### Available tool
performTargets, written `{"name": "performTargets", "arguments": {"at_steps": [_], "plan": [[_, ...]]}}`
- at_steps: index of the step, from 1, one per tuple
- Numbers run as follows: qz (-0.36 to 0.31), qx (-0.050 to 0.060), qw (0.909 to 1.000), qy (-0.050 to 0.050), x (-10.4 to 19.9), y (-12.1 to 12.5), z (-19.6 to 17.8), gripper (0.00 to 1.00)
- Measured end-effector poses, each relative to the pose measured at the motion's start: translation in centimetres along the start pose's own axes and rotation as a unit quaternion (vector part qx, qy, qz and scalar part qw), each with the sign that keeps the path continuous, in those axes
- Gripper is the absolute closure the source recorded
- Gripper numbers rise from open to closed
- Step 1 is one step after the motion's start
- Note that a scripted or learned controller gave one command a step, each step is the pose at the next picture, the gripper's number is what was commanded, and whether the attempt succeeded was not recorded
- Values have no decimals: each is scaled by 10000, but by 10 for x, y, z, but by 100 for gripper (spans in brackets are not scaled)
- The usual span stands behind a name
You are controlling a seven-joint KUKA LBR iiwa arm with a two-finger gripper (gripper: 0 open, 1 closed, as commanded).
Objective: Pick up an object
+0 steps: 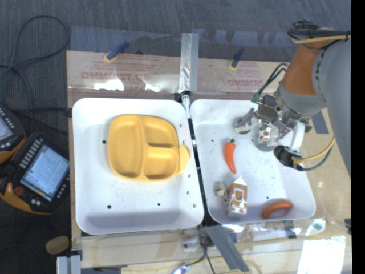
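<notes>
Looking down on two white bins side by side. Finding the grey arm [319, 67] reaching in from the right, with the gripper [265, 127] hanging low over the far right part of the right bin [308, 193]. Not being able to tell how far open it is, or whether it has hold of anything. Noticing a small orange-and-white item [264, 135] right at the gripper, too blurred to place as held or merely lying under it. Spotting a carrot [230, 154] lying near the middle of the same bin, just left of the gripper and apart from it. Seeing a small carton [238, 196] standing nearer the front edge, with a little beige piece [219, 189] just beside it on the left and a reddish sausage [277, 209] to its right, near the front wall. Finding a yellow divided plate [145, 147] lying in the left bin [80, 170]. Noting a handheld screen [40, 170] lying on the floor, left of the bench.
</notes>
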State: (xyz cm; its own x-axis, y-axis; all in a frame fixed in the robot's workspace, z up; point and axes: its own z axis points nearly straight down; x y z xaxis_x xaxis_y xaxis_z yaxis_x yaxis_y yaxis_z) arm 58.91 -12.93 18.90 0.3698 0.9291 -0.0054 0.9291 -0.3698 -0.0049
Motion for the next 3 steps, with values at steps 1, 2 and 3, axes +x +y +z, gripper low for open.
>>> {"name": "performTargets", "arguments": {"at_steps": [1, 2, 3], "plan": [[786, 1, 9969, 13, -20, 46, 94, 0], [2251, -68, 9743, 35, 27, 4, 100, 0], [2321, -2, 9727, -3, -4, 38, 44, 0]]}}
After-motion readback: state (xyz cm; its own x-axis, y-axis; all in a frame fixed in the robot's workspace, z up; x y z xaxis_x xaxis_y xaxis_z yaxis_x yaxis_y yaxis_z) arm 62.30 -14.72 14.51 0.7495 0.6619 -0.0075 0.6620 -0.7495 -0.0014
